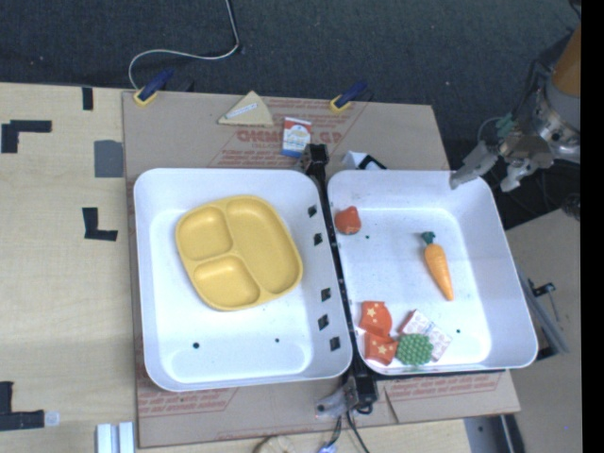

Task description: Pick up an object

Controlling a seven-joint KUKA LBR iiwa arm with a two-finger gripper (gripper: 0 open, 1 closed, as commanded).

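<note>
Red lettering is printed on the cardboard sheet (396, 130) under the bins, but it is too faint to read. A small red, white and blue carton (296, 138) stands on that sheet behind the bins; its label is illegible. A tan wedge (248, 110) lies to its left.

The left bin (151, 281) holds a yellow divided plate (238, 251) with three compartments. The right bin (491, 243) holds an orange toy carrot (438, 265) with a green top near its centre, a small red item (347, 220) near the far left corner, and, grouped along the near wall, two red-orange blocks (377, 330), a green round item (414, 349) and a checked packet (429, 333).

The cardboard rests on a light wooden bench (57, 281) marked with black tape. Dark carpet (396, 26) lies beyond, crossed by a white cable (203, 41). Blue and yellow clamps (151, 88) pin the cardboard's far edge.

The gripper (486, 170) hangs above the far right corner of the right bin, well apart from the carrot. Whether its fingers are wide or narrow cannot be told.
</note>
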